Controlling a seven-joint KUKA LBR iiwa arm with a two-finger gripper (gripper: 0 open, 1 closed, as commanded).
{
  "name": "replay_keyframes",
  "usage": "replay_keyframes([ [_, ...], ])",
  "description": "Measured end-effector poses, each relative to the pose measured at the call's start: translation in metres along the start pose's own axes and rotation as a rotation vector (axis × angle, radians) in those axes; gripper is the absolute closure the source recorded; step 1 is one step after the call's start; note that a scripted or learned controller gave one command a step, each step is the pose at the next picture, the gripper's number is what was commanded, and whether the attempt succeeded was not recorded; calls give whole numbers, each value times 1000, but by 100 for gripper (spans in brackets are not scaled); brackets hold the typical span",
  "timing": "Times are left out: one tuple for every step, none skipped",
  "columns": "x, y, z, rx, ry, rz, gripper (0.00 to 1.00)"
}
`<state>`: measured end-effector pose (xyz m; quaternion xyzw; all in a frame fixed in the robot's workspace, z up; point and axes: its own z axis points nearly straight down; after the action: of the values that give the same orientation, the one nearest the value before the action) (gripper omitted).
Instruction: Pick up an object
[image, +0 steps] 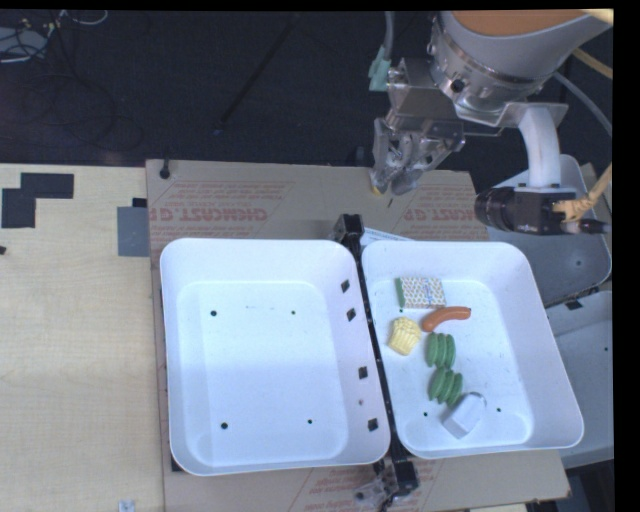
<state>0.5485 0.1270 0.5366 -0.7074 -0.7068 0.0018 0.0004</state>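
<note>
Two bins (260, 440), gripper (392, 180) raised behind them.
You cannot tell its opening; toy food (432, 345) lies in the right bin.

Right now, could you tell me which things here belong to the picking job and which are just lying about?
Job: hand; right bin with hot dog, corn, two green pods, patterned pad, grey piece.

Lying about: left bin, cardboard sheet, cables.

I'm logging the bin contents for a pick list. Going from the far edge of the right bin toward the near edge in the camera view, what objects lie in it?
Patterned sponge-like block → orange sausage-shaped toy → yellow corn piece → upper green pea pod → lower green pea pod → grey-white block.
</note>
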Motion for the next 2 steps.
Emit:
replay_keyframes([
  [-85, -56, -2, -1, 0, 6, 100],
  [-115, -74, 105, 11, 0, 2, 100],
])
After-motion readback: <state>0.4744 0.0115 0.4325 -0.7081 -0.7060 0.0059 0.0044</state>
